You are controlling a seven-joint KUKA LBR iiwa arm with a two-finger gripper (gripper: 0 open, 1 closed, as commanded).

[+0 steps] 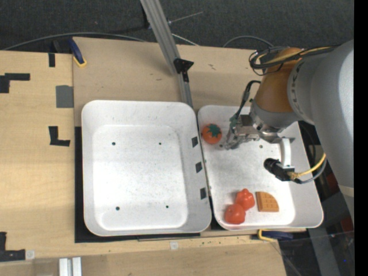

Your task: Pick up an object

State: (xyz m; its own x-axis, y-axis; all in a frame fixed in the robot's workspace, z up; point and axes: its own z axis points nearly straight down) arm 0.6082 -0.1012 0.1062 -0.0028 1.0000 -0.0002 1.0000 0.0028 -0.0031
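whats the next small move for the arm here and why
Probably shift the tool a little toward the left bin and lower it over the tomato. The tool hangs in the right bin just beside the tomato, nothing visibly between its tips, and the red pepper and cracker lie farther off.

Right bin (305, 211) holds a toy tomato (211, 133) at 10 o'clock, gripper (231, 142) just beside it, toy pepper (240, 206) and waffle piece (267, 202) at 6 o'clock.
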